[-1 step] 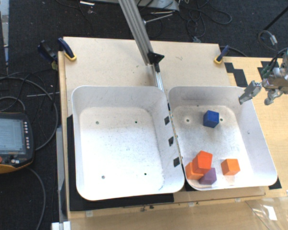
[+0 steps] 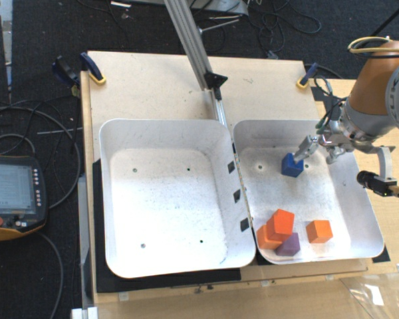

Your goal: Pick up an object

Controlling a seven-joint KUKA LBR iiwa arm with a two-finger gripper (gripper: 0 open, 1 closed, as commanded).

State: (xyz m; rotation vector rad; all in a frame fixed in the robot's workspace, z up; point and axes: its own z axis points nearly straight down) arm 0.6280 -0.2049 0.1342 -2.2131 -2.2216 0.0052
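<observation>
Over the right bin (image 2: 359, 198) the gripper (image 2: 308, 149) reached in from the right, its fingers at the upper edge of a blue block (image 2: 292, 165). Whether those fingers were apart or clamped on the block was too small to tell. Near the bin's front wall sat a cluster of two orange blocks (image 2: 278, 227) touching a purple block (image 2: 288, 244), and another orange cube (image 2: 319, 231) lay just beside them. The left bin (image 2: 120, 178) stood alongside.
</observation>
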